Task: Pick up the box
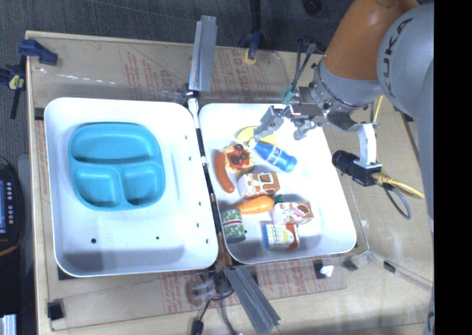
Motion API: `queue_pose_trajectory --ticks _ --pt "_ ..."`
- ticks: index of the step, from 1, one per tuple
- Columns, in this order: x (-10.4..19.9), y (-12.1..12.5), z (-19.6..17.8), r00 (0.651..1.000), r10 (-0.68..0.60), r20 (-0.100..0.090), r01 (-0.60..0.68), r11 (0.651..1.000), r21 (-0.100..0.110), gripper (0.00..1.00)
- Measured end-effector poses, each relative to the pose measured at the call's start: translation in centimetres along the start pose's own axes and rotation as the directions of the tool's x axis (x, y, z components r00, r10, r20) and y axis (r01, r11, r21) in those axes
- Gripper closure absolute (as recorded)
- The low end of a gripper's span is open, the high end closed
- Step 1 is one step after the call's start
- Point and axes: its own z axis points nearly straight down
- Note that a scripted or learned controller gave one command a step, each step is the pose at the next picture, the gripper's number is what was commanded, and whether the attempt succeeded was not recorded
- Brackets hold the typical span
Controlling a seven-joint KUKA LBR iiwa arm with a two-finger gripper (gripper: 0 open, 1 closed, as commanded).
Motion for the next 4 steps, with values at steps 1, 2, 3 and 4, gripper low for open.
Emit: queue_pose_trajectory --ticks 1,2,3,4 --pt "0.1 0.1 -0.5 1.0 -0.005 -0.001 0.005 1.0 0.009 1.0" --pt "7.6 -1.2 8.0 0.995 0.095 0.001 -0.095 0.995 0.0 1.0" --pt "16.2 0.4 6.4 0.989 0.145 0.003 -0.145 0.989 -0.001 1.0" --pt "23.5 -2.9 8.0 0.976 0.219 0.004 -0.219 0.976 0.001 1.0"
